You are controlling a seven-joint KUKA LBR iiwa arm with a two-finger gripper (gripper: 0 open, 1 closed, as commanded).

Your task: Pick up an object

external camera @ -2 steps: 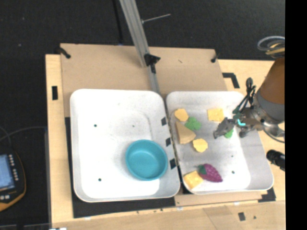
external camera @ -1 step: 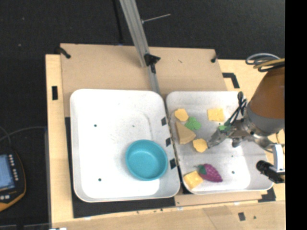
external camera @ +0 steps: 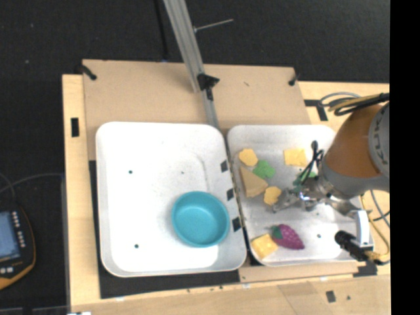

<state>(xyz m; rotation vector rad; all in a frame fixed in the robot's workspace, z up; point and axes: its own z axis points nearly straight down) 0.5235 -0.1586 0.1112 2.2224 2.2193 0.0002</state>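
We saw the metal two-finger gripper [external camera: 287,203] low in the right shallow white bin [external camera: 275,138], beside a small yellow block [external camera: 272,195]; we could not tell its finger state.

I'm looking down on a robotics lab: a plywood worktop [external camera: 164,94] on dark flooring carries two white bins [external camera: 118,176], a metal camera pole [external camera: 187,38] stands behind them, loose cables [external camera: 341,100] trail at right, and a handheld control pendant [external camera: 12,241] lies at left.

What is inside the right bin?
The right bin holds yellow pieces, a green piece, a tan wedge and a purple fruit. The arm covers its right side.
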